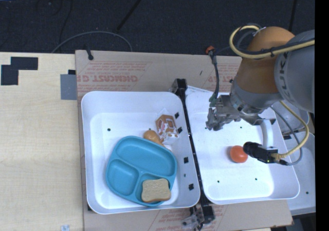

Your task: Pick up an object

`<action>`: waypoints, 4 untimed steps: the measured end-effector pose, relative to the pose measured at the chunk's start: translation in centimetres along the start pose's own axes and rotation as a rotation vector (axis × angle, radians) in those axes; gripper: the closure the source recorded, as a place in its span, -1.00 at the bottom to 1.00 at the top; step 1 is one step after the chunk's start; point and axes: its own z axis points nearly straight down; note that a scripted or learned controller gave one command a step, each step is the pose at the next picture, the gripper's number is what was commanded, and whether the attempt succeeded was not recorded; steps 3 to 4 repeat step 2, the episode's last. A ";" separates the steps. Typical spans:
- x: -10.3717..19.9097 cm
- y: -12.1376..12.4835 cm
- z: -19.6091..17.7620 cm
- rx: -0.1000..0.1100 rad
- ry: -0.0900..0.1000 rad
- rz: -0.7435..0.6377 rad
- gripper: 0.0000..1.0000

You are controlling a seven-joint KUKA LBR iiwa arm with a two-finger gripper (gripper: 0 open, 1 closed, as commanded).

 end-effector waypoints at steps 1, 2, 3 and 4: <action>4.8 0.6 0.7 0.001 -0.001 0.001 1.00; 10.0 2.1 -0.6 -0.003 -0.001 0.001 1.00; 10.0 2.1 -0.6 -0.003 -0.001 0.001 1.00; 10.0 2.1 -0.6 -0.003 -0.001 0.001 1.00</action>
